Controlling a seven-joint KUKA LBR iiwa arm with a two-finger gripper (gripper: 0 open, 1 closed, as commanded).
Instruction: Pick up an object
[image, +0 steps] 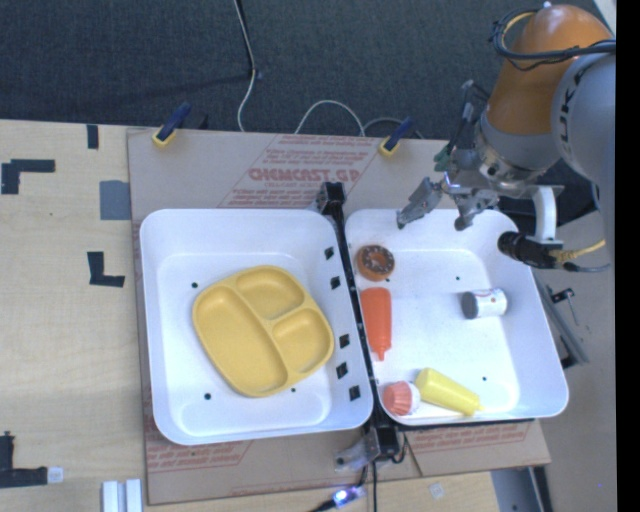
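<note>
Presently, left of the black divider a yellow sectioned plate is recorded; right of it, a chocolate donut, carrot, strawberry, yellow wedge and small cylinder. Nothing is yet lifted: the gripper is held spread and unladen above that bin's far edge. Red cardboard lettering is noted, not legible.

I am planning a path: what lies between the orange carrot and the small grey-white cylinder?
In the camera view, only bare white bin floor separates the orange carrot from the small grey-white cylinder.
</note>
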